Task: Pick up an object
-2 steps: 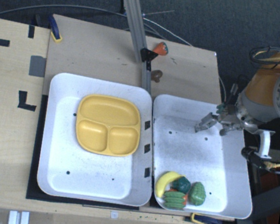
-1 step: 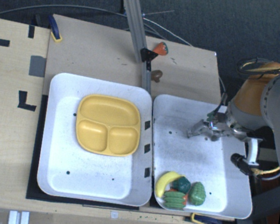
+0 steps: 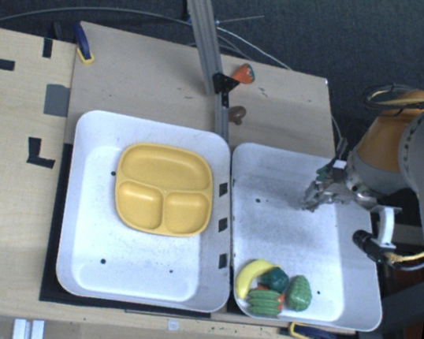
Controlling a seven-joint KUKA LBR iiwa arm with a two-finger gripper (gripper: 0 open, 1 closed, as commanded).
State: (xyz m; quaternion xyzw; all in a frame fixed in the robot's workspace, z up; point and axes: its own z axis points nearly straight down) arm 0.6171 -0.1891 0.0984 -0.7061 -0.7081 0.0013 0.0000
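Gripper (image 3: 315, 199) low over the upper part of the right bin (image 3: 357, 260), cannot tell its state, toy banana (image 3: 251, 273) and 3 other toy foods clustered at that bin's near edge, yellow divided plate (image 3: 165, 189) in the left bin (image 3: 78, 207)

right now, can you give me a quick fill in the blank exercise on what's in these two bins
1. The yellow divided plate lies in the ____ bin of the view.
2. The plate has ____ compartments.
3. The toy banana sits in the right bin's near ____ corner, beside the green toy vegetables.
4. The end effector is over the ____ bin.

Missing words: left; three; left; right
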